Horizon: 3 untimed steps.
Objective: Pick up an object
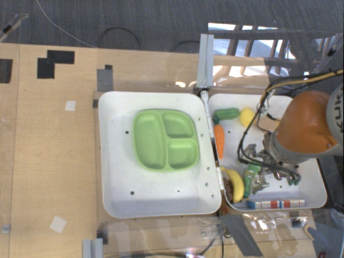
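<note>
One pincer [257,180] of mine is hanging low in the right bin [317,195], touching a green object [250,177] beside the banana [235,181]; I cannot tell its spread

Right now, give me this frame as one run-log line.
arm: over right bin | gripper: low by green bottle, banana | grasp: unclear | left bin: green tray

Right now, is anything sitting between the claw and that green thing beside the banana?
Nothing visible does. The claw is low in the right bin, right at the green object, which lies against the banana.
</note>
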Motion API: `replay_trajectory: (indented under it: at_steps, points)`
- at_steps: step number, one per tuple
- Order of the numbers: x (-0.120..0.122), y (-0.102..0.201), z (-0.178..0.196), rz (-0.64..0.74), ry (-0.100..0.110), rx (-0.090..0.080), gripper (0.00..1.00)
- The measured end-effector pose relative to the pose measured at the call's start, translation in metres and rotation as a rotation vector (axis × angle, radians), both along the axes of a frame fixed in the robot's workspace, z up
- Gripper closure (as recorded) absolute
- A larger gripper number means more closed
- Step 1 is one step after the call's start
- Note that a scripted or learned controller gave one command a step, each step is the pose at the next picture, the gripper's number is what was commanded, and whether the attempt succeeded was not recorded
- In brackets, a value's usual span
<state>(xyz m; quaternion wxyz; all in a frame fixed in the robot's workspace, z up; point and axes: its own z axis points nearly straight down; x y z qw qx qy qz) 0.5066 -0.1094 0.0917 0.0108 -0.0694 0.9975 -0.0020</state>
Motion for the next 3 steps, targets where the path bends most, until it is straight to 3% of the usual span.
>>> replay_trajectory:
  at_steps: [1,3]
  points:
    - [0.040,0.024,0.000,-0.062,0.001,-0.002,0.00]
    - [0.098,0.016,-0.002,-0.038,0.007,0.002,0.00]
